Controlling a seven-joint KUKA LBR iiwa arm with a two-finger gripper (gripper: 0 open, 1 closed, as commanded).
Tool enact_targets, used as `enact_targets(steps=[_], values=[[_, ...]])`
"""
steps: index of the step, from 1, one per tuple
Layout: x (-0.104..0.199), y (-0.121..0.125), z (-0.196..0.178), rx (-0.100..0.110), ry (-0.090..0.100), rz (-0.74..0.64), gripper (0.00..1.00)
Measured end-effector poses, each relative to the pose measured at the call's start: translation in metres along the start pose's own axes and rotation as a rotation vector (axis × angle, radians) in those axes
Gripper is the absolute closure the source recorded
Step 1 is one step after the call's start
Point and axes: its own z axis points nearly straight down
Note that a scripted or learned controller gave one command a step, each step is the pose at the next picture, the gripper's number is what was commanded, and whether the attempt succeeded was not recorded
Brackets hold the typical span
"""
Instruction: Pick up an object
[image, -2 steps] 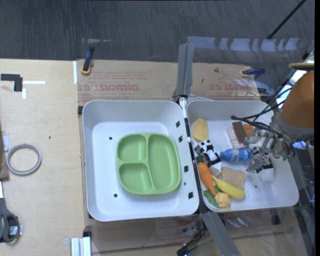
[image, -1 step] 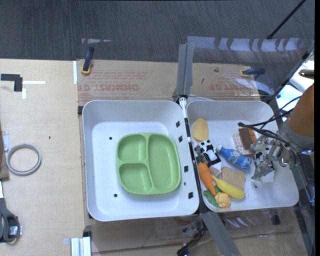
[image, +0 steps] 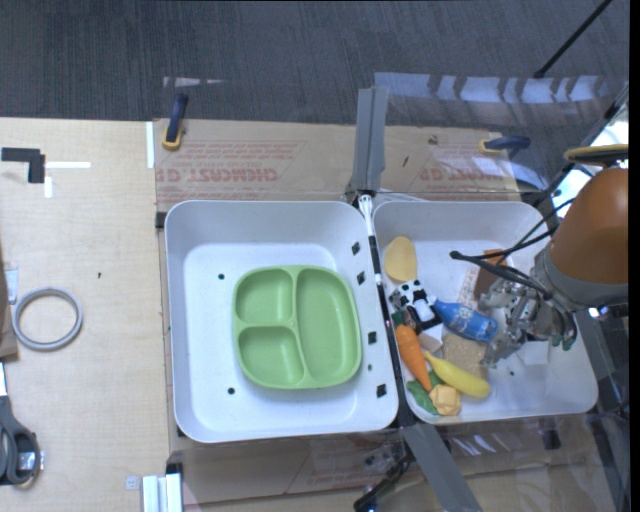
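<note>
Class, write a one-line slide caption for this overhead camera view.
Gripper low in the right bin beside the blue bottle, banana and carrot; green tray in the left bin.

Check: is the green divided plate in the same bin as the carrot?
No, the green plate sits in the left bin; the carrot lies in the right bin.

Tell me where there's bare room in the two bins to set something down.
Left bin: bare floor rings the green plate, widest along its far edge. Right bin: open along the far wall; crowded between carrot, banana, blue bottle and gripper.
</note>
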Motion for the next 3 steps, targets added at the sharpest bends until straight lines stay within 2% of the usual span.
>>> enact_targets(steps=[1, 2, 3], values=[[-0.049, 0.076, 0.001, -0.003, -0.001, 0.17, 0.0], [-0.022, -0.011, 0.0, 0.003, 0.001, 0.165, 0.0], [-0.014, -0.007, 0.0, 0.0, -0.003, 0.291, 0.0]])
